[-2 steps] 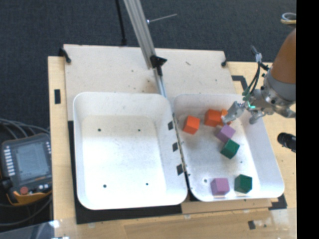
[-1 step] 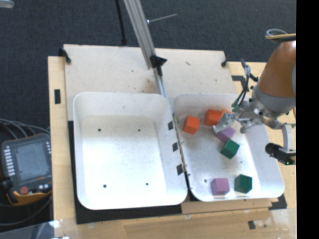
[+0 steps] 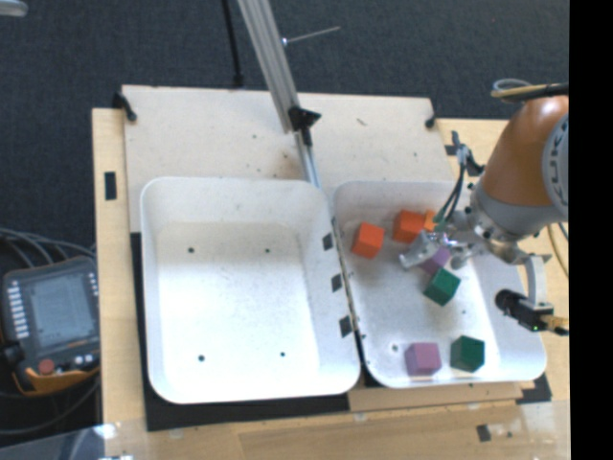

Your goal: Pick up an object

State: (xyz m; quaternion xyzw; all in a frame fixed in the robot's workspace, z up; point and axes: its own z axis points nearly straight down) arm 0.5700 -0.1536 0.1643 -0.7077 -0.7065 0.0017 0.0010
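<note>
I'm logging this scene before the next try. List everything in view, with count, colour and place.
Bins: 2, white, side by side on the bench.
Orange blocks: 2, upper part of the right bin.
Green blocks: 2, right bin, one mid, one near the front edge.
Purple block: 1, right bin, front, beside a green one.
Pendant: 1, grey, far left.
Metal post: 1, silver, behind the bins.
Arm: 1, grey and orange, over the right bin.
Gripper: 1, above the blocks.

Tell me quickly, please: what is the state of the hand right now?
Hand: low in the right bin, above a purple block and beside a green block; open or closed cannot be told.
</note>
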